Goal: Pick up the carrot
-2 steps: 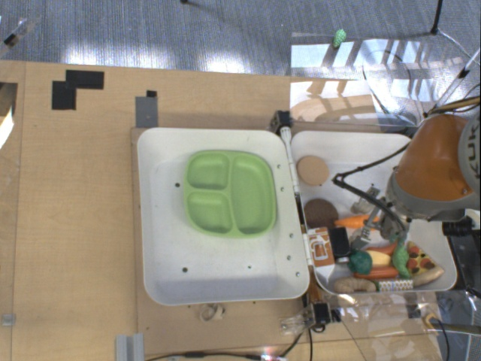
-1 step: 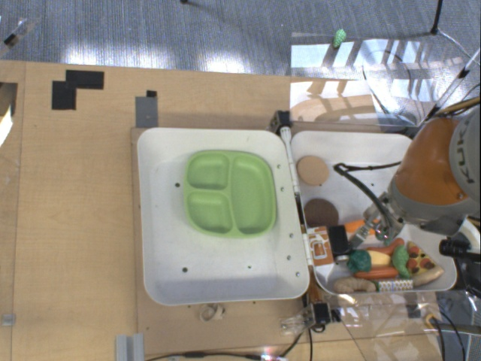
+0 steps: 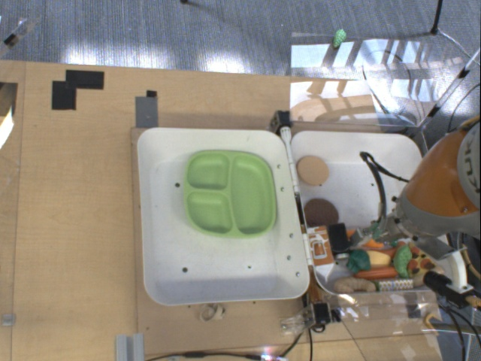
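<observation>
The arm [image 3: 447,179] reached in from the right over the right bin [image 3: 346,153], its orange band high above the bin's right half. The gripper [image 3: 387,235] hung low at the near right part of that bin, just above a crowded heap of toy food. From this slant I could not tell whether it was wide or narrow, and nothing could be seen held in it.

The carrot [image 3: 376,274] lay in that heap, a long orange piece stretched roughly left to right near the bin's front wall, just below the gripper. A dark green piece [image 3: 359,260] sat at its left end, a pale yellow piece [image 3: 380,259] lay just behind it, and another green piece [image 3: 403,257] stood at its right end. A beige lump [image 3: 352,284] rested in front of the carrot, against the front wall. The pieces were packed so closely that which ones touched could not be told.

Further left in the same bin lay a small orange and white box [image 3: 319,245] with a small black block [image 3: 338,238] beside it. Behind them lay a brown disc [image 3: 321,210], and further back a tan disc [image 3: 313,170], well apart from the heap.

The left bin [image 3: 150,201] held a green divided plate [image 3: 229,192] near its middle, lying flat. Both bins sat side by side on the wooden desk [image 3: 68,216].
</observation>
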Available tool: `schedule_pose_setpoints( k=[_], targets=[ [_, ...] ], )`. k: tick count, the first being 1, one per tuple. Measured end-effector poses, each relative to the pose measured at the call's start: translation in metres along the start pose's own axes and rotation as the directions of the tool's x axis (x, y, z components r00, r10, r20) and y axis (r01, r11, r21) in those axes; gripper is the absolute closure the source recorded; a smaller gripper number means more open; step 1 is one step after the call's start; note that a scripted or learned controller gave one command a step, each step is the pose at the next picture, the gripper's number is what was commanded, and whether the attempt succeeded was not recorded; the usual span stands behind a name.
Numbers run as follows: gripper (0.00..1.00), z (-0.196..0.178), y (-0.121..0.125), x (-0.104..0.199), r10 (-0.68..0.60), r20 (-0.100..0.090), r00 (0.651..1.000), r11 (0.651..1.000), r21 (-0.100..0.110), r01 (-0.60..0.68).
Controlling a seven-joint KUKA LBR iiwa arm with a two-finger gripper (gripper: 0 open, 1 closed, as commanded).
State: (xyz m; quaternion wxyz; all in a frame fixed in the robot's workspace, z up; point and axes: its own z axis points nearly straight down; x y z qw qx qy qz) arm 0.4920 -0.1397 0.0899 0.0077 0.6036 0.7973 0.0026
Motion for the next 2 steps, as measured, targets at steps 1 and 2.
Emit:
schedule_pose_setpoints(
  k=[1, 2],
  targets=[
    [1.00, -0.012, 0.005, 0.001, -0.013, 0.003, 1.000, 1.000, -0.011, 0.013],
    [1.00, -0.097, 0.033, 0.054, 0.149, -0.006, 0.989, 0.989, 0.003, -0.149]
  ],
)
